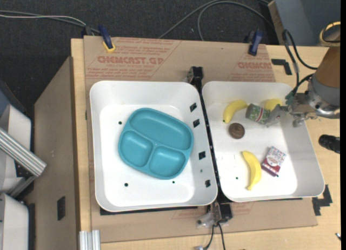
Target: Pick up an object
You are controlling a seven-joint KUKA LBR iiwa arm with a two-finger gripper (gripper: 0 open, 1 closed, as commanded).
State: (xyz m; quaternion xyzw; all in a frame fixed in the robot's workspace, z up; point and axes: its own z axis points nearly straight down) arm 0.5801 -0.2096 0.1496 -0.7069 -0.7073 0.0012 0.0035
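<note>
- Green-and-white can (pixel 258 113), lying on its side in the right bin (pixel 311 181), sits right at the claw (pixel 281 112); it looks the likeliest target, though the task names no particular object.
- Nothing is lifted yet, as far as I can judge: the can rests on the bin floor, so the grasp and the raise are both left to do.
- The claw reaches in low from the right, its tip touching or nearly touching the can; whether it is spread or pressed together I cannot tell.
- Just beyond the can lies a yellow banana (pixel 234 110); a small yellow piece (pixel 272 103) sits beside the claw.
- Nearer the camera: a brown ball (pixel 236 130), a second banana (pixel 251 169), a red-and-white packet (pixel 273 161).
- Far beyond, the left bin (pixel 102 151) holds a teal divided plate (pixel 155 142).
</note>
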